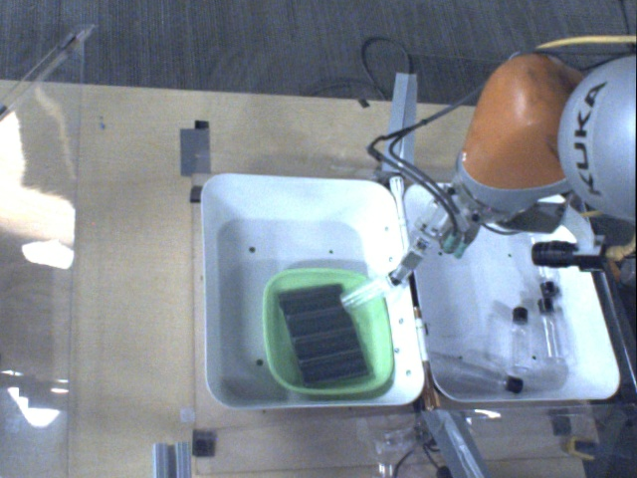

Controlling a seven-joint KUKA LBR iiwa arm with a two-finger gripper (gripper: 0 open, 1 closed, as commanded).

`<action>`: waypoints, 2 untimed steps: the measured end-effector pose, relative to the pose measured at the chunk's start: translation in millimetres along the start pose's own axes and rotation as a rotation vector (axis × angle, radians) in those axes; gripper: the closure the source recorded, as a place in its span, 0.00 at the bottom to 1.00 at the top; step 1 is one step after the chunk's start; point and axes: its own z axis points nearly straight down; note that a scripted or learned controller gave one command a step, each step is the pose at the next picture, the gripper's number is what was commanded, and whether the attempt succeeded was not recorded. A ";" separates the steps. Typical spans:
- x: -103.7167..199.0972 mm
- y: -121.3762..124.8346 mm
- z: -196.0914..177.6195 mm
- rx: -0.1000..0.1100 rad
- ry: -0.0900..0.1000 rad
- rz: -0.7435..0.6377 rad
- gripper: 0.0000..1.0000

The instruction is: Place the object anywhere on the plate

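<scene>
The left bin (229,267) on the worktop (100,297) contains a green plate (274,332) carrying a dark ribbed block (320,335). The gripper (403,267) is positioned above the bin's right wall, with a clear tube-like object (363,292) at its tip, extending down-left over the plate's upper right rim. The right bin (597,366) contains several clear tubes with dark caps (518,342), and the orange band (513,122) of the arm overhangs its upper part.

A single fixed camera looks down at a slant from above on the worktop (109,297), far enough to take in both white bins (224,297) side by side. The arm (528,127) enters from three o'clock; dark floor lies toward twelve.
</scene>
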 end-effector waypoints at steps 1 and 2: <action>-36.4 -78.1 -81.7 0.000 -0.006 -0.101 0.00; -38.0 -75.1 -94.2 -0.006 -0.016 -0.103 1.00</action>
